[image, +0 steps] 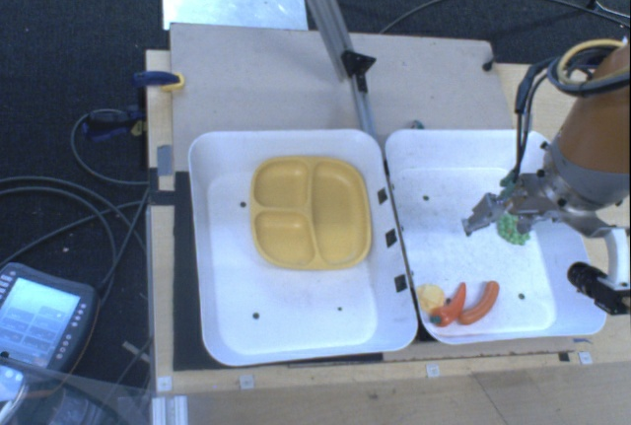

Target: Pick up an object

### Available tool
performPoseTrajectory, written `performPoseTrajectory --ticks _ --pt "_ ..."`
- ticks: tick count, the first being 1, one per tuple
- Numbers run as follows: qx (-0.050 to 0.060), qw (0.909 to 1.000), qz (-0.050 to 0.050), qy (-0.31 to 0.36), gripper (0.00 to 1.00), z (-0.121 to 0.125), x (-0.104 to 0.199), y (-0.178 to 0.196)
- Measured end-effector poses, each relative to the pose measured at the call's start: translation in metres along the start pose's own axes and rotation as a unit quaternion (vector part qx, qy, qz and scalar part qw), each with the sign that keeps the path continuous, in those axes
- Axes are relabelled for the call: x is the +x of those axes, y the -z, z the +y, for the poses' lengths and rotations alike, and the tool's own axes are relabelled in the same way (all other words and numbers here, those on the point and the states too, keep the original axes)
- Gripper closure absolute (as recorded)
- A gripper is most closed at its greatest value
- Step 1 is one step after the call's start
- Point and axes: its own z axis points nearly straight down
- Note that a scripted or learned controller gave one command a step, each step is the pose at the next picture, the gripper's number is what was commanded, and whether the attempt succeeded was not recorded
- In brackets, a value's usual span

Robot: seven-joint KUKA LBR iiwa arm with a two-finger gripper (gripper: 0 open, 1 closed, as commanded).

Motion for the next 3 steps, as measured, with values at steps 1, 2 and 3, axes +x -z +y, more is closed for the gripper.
performPoseTrajectory --ticks 1,2,3 --pt "0.001 1.0000 0.000 0.000 0.00 -0.007 0.008 -0.052" --pt "0.001 1.0000 0.000 0.000 0.00 -0.006 0.003 -0.095" --pt "-0.003 1.0000 0.000 0.000 1.00 -0.004 0.004 -0.082"
